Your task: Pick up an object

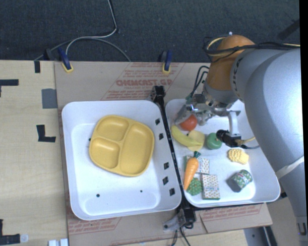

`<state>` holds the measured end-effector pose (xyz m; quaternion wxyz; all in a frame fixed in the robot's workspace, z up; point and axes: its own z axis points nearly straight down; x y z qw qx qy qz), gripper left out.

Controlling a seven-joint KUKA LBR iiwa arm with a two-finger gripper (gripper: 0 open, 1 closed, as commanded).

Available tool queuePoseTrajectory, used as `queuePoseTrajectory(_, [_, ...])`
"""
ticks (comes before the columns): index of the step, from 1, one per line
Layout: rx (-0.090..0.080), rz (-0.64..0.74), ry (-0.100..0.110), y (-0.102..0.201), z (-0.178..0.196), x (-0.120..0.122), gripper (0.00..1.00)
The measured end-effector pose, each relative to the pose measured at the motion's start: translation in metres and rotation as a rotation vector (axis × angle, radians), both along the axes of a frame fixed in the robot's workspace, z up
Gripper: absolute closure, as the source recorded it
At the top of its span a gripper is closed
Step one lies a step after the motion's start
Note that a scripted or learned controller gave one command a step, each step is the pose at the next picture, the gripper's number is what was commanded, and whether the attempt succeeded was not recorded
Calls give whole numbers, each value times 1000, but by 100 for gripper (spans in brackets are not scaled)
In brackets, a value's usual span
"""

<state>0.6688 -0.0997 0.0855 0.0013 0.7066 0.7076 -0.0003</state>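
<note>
My gripper (pixel 193 111) hangs low over the far left part of the right bin (pixel 265 192). Directly under it, touching or nearly so, lies a red tomato-like object (pixel 189 124). Just in front of that is a yellow banana (pixel 188 139), with a green pepper (pixel 213 141) to its right. An orange carrot (pixel 190 171) lies along the bin's left wall. A yellow corn piece (pixel 238 155) and a small dark can (pixel 240 180) sit on the right side. The arm's grey body covers the bin's far right corner.
Two small printed packets (pixel 210 186) and a green item (pixel 195 187) lie at the right bin's front. In the left bin (pixel 81 198) rests a yellow divided plate (pixel 121 145). A black divider (pixel 167 144) runs between the bins. Clamps and a cable sit at the bench's back.
</note>
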Motion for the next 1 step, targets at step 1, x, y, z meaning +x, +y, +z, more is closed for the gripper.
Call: queuePoseTrajectory(1, [0,1,-1,0,11,1,100])
